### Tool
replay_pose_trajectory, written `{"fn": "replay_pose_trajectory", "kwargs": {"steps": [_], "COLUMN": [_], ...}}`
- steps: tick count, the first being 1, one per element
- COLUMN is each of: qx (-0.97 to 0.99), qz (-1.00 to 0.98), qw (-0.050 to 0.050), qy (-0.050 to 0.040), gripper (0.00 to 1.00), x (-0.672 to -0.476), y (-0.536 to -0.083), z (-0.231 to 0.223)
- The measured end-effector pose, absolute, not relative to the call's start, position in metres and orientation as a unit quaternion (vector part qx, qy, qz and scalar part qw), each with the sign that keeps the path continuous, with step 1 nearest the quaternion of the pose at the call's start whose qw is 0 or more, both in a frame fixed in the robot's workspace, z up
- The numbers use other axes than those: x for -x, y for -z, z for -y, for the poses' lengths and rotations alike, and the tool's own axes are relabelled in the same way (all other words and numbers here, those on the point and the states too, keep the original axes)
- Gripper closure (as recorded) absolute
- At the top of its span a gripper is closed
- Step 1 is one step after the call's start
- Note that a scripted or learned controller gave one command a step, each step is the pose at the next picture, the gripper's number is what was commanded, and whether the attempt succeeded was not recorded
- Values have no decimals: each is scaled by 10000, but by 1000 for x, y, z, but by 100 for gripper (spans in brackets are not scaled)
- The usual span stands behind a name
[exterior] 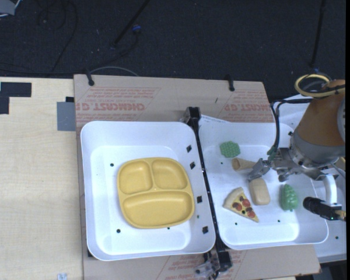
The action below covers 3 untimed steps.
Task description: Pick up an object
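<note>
My gripper hangs over the right bin with its fingers spread open and nothing between them. Just below its left finger lies a tan bread-like block. A smaller tan piece lies just left of the gripper. A green leafy toy sits below the right finger. A pizza slice lies toward the front of the bin, and a green ridged piece sits at the back.
The left bin holds a yellow divided plate. A black divider runs between the bins. The arm's orange band and cables stand over the right bin's far right side.
</note>
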<state>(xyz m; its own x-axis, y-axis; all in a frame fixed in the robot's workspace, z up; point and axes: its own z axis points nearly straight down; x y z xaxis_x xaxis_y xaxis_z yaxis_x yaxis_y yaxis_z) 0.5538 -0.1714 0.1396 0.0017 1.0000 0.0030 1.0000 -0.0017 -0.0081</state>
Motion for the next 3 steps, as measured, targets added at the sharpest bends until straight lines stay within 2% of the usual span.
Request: {"fn": "replay_pose_trajectory", "kwargs": {"steps": [1,2,3], "qx": [7084,7063,7065], "qz": [7058,7079,7077], "qw": [22,-14,-4], "qy": [-14,9,2], "gripper": [100,100,100], "x": [-555,-553,-554], "y": [-152,-215,-239], "z": [173,170,170]}}
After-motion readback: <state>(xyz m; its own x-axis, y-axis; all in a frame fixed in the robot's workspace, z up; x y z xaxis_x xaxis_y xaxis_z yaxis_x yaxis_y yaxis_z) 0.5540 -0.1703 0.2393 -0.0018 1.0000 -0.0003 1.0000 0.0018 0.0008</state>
